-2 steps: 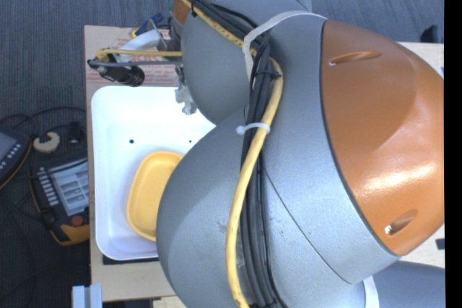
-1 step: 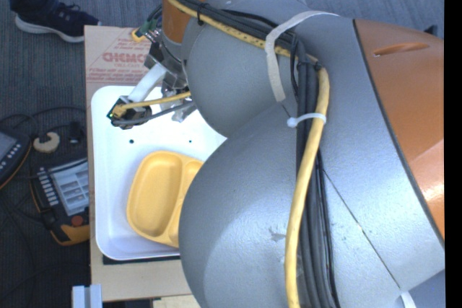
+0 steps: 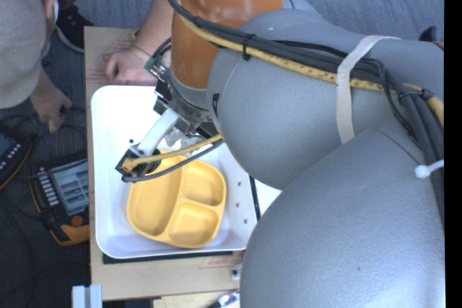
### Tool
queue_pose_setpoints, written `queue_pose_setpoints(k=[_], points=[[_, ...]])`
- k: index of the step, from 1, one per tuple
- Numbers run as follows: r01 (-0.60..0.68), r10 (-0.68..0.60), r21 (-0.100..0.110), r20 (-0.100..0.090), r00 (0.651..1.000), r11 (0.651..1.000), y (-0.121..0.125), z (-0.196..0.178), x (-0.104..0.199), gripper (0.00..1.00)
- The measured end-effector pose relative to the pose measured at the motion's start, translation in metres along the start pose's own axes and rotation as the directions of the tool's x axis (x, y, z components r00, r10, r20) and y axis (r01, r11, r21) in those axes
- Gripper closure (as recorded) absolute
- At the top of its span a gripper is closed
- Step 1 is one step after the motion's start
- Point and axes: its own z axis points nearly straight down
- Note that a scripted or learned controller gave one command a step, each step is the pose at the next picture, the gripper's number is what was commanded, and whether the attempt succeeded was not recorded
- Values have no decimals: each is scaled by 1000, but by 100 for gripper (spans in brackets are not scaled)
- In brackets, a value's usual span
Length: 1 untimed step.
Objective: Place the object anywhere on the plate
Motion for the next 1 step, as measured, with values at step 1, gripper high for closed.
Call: queue_pose_setpoints(k=[1], points=[[0, 0, 0, 4, 1000, 1000, 0, 1, 0, 0]])
